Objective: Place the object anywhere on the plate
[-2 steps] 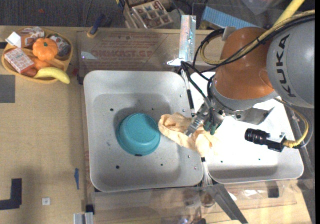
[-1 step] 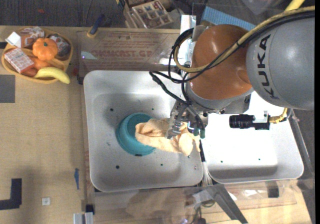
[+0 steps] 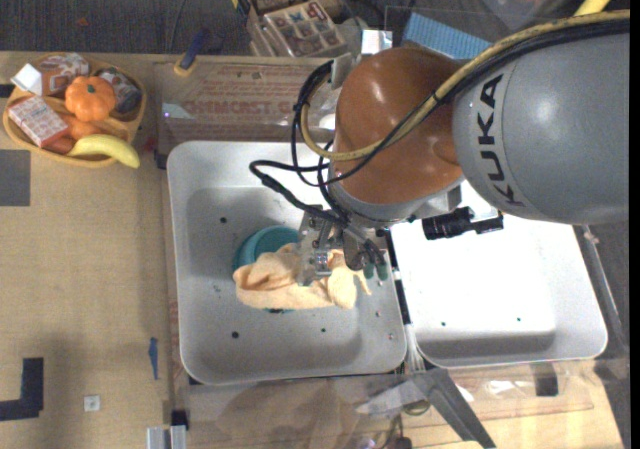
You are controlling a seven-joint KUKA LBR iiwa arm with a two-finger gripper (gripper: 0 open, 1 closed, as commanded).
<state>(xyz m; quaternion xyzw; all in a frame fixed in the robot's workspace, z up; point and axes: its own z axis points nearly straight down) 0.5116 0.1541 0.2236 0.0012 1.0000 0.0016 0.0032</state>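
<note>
**Over the left bin: gripper on the yellow cloth**

Inside the left bin [image 3: 200,237], a yellow cloth [image 3: 290,282] is draped across a teal plate [image 3: 258,245], most of which is hidden. The gripper [image 3: 330,262] is set upon the cloth; its opening cannot be told. A fruit bowl [image 3: 70,122] is seen on the wooden tabletop [image 3: 80,287]. Clutter is blurred beyond.

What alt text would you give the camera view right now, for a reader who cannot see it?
The arm's hand is down in the left bin, right at a crumpled yellow cloth that lies across a teal plate. The right bin sits alongside; a bowl of toy fruit stands at the bench's upper left.
</note>
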